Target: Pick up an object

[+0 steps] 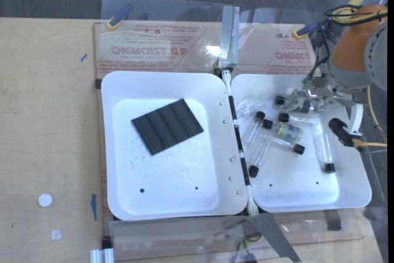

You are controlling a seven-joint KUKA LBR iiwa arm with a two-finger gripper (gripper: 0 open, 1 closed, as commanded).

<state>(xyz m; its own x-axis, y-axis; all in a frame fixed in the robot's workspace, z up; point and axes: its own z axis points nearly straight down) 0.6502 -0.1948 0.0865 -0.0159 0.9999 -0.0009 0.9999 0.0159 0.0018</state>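
Because the camera looks down from the front, the nearest things are a small white disc and a tiny square bit on the wooden bench. Next come two white bins side by side. The left bin has one dark ribbed mat lying flat and turned a little. The right bin has a pile of clear tubes with black caps. I count about five tubes, but they are see-through and cross over each other, so I am not sure. One clear tube lies apart on the right, with its long side running near to far and its cap at the near end.

Farther back, the gripper hangs over the back of the right bin. The pile lies just in front of it and a bit to the left, so I think that is the closest thing to grab. I cannot tell how wide the gripper is, or if it holds anything
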